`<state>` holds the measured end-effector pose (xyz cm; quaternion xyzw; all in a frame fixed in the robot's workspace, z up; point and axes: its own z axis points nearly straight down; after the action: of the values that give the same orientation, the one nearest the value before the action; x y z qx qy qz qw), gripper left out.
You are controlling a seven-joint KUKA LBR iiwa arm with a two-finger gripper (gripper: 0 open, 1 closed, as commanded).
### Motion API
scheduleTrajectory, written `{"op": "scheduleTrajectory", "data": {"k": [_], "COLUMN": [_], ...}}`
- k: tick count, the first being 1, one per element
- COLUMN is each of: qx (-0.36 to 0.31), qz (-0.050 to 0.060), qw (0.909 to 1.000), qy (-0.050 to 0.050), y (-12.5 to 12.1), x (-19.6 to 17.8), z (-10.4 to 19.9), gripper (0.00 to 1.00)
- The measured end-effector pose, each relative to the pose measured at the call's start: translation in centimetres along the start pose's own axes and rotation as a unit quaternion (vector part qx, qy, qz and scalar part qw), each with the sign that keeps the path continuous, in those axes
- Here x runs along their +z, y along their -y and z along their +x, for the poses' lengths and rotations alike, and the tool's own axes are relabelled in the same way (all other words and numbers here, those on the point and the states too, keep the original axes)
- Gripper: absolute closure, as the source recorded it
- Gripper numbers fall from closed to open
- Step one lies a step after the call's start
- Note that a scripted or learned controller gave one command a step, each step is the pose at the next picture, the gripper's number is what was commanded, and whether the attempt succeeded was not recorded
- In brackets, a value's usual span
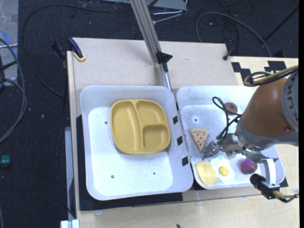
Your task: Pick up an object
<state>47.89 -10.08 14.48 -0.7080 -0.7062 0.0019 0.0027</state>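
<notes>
Pale wooden bench top (118, 61), dark floor (38, 56) strewn with black cables (33, 75), slanted metal pole (145, 23)

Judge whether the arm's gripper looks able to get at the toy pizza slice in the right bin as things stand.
Probably yes. The pizza slice lies flat in the right bin with bare floor around it, nothing on top. The gripper sits just beside it, lower right. The yellow block and fried egg lie apart from it.
</notes>
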Motion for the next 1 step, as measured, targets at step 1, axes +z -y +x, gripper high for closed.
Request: {"op": "scheduleTrajectory", "data": {"k": [1], "qx": [0.0], "qz": [-0.006], "qw": [1.0], "qy": [0.002], "y": [-0.17], "x": [4.95], "z": [-0.16], "gripper": [0.0]}}
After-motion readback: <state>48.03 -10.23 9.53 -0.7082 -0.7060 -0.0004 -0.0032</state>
